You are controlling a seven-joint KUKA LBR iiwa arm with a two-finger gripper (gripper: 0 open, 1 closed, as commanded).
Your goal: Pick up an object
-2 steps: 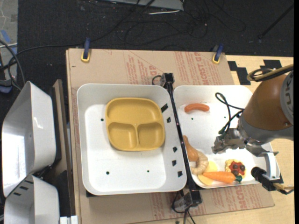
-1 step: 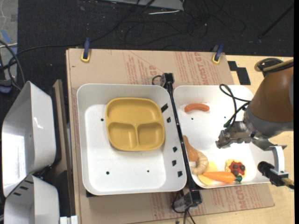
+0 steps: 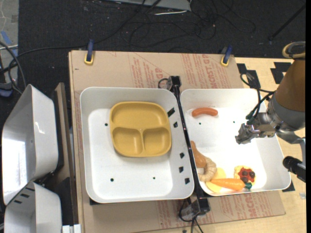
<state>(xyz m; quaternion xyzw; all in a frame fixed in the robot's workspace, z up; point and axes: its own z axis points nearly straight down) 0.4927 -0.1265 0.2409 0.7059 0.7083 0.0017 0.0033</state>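
Several toys, among them a carrot (image 3: 227, 183), are left ungrasped below the gripper (image 3: 244, 136), whose opening cannot be told.

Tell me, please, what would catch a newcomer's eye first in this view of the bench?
Most striking is the yellow divided plate, lying alone in the middle of the left bin. Next comes the gripper, hanging over the right bin near its right side. Along that bin's near edge sits a cluster of toy food, with an orange carrot in front, and a sausage lies apart near the far wall.
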